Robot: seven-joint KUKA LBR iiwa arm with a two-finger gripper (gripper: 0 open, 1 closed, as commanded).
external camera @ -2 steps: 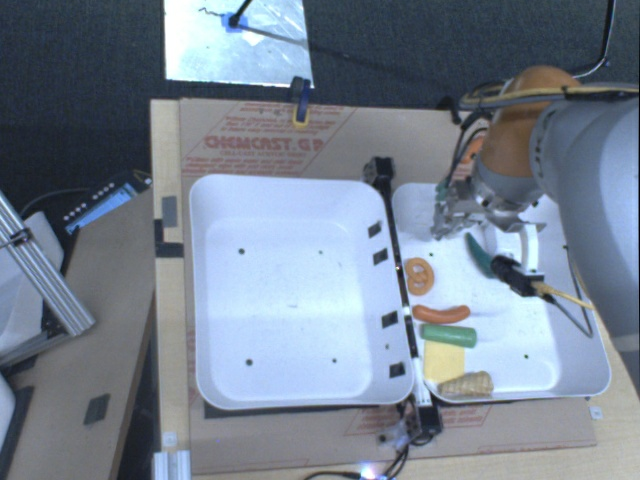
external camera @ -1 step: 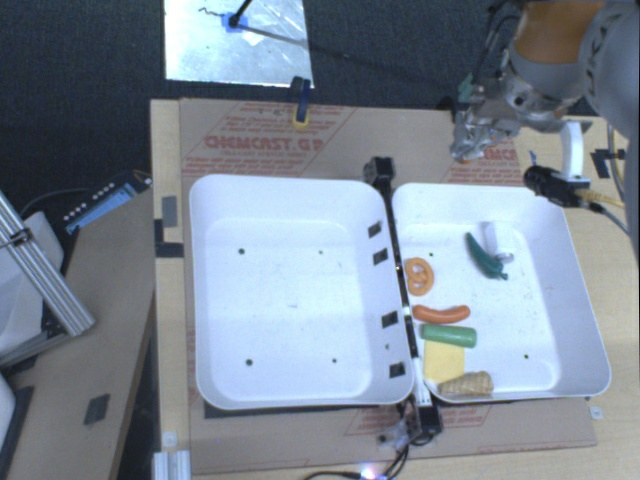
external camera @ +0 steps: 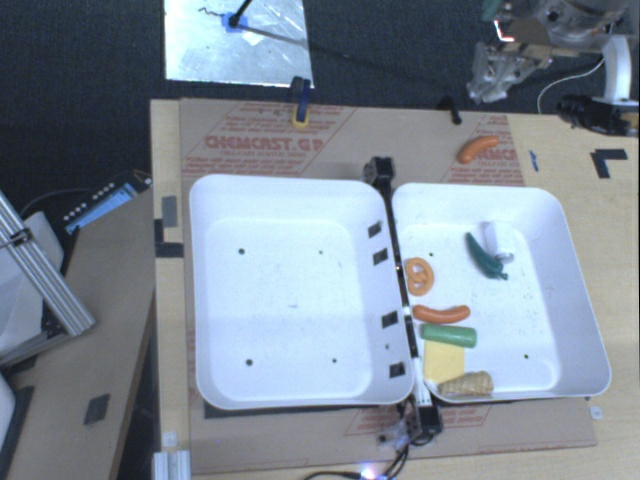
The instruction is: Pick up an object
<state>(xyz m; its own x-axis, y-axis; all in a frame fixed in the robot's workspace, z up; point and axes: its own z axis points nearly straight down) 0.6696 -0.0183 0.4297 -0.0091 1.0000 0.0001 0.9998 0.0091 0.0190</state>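
Note:
My gripper (external camera: 490, 80) hangs high at the top right, beyond the far edge of the right bin (external camera: 570, 268), with nothing seen between its fingers. In the right bin lie a green pepper-like piece (external camera: 484, 255) next to a small white object (external camera: 492, 236), an orange pretzel (external camera: 419, 275), an orange-red sausage (external camera: 442, 314), a green block (external camera: 449, 335), a yellow wedge (external camera: 443, 361) and a tan cone-shaped piece (external camera: 468, 384). Another orange sausage (external camera: 477, 149) lies outside the bins on the cardboard, below the gripper.
The left bin (external camera: 290, 288) stands beside the right one, with black clips (external camera: 385, 258) along the shared rim. A blue-and-yellow clamp (external camera: 299, 103) sits at the bench's far edge. A shiny sheet (external camera: 238, 28) lies on the floor behind.

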